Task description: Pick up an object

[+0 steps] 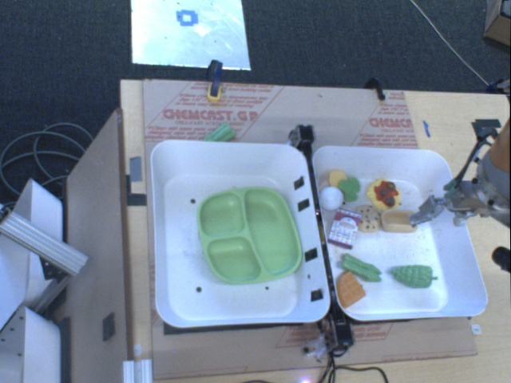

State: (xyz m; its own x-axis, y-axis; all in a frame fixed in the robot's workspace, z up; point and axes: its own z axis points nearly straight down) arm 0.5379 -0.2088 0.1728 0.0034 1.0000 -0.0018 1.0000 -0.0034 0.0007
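Observation:
The right bin (459, 250) holds several toy foods. Among them are a tan bread piece (397, 221), a chip cookie (368, 219), a yellow pizza slice with red topping (384, 192), a white egg (330, 198) and a small red-and-white box (344, 229). Nearer the front lie a green pea pod (362, 266), a bumpy green vegetable (413, 275) and an orange wedge (350, 289). My gripper (423, 212) reaches in low from the right. Its tip sits right at the bread piece's right end. Nothing is visibly lifted.
The left bin (176, 214) carries a green divided plate (248, 234). A black divider with clips (313, 214) runs between the bins. A yellow-green pair of toys (344, 184) sits at the right bin's back left. Cables (32, 158) lie off the bench at left.

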